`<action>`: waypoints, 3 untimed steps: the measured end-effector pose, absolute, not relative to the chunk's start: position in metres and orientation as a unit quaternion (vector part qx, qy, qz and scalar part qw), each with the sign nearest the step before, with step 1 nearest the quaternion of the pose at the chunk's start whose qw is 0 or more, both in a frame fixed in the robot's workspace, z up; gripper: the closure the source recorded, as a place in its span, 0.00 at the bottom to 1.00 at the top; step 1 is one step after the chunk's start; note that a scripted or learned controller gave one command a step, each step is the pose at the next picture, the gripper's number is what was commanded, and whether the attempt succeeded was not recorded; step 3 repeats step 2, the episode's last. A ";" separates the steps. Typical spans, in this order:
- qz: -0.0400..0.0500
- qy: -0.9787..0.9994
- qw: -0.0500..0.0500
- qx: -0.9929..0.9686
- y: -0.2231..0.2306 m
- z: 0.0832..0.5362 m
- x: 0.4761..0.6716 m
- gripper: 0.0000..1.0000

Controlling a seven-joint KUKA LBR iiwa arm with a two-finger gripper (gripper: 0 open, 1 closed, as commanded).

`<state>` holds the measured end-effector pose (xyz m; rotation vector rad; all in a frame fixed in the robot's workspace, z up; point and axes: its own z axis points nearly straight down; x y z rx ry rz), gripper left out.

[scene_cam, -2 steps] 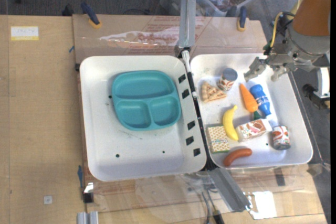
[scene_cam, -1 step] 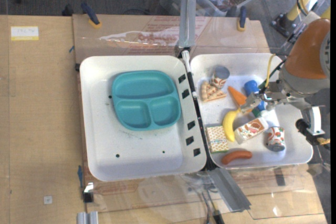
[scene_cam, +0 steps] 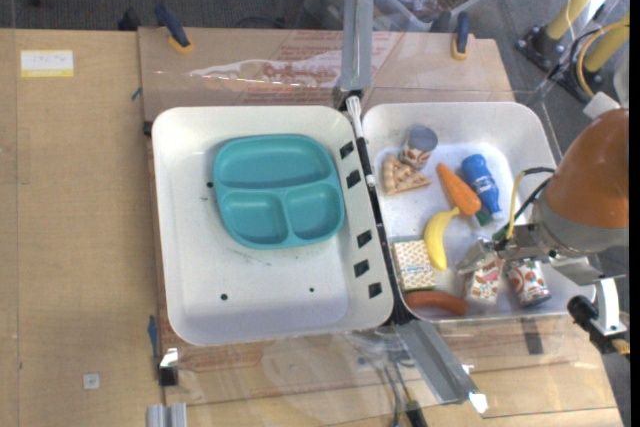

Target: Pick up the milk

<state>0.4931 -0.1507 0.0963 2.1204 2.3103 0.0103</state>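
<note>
My pincer point(scene_cam: 497, 253) hovers just over the small milk carton point(scene_cam: 484, 279) near the right bin's point(scene_cam: 530, 120) front edge; spread or pressed together, I cannot tell. I'd descend straight, avoiding the neighbouring banana point(scene_cam: 438, 238) and can point(scene_cam: 528, 281).

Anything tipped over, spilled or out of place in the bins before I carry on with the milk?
Nothing spilled or damaged. The teal tray sits alone in the left bin. In the right bin the banana, carrot and blue bottle lie loosely jumbled, as expected. The gripper is down over two small cartons near the front edge.
</note>
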 end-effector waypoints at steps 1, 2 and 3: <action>0.005 0.735 0.005 0.678 -0.153 0.107 0.494 1.00; 0.000 0.706 0.000 0.709 -0.085 0.210 0.509 1.00; 0.000 0.706 0.000 0.709 -0.085 0.210 0.509 1.00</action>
